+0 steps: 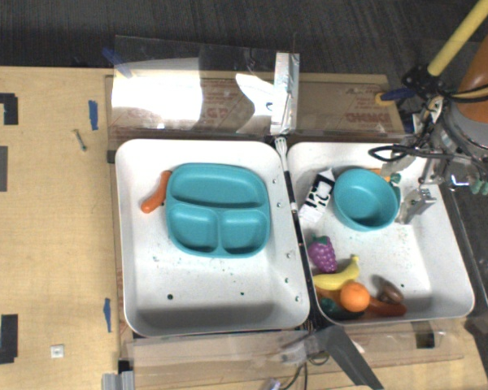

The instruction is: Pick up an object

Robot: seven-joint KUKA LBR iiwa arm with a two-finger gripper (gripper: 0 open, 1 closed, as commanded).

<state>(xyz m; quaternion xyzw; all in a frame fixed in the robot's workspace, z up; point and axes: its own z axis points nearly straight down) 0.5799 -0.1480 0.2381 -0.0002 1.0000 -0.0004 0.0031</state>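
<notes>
jaws [413, 205]: state cannot tell, right bin | teal bowl [364, 199]: just left of jaws

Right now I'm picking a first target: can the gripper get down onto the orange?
Probably yes. The orange lies uncovered atop the fruit pile, though the banana crowds it; the gripper hangs nearby.
</notes>
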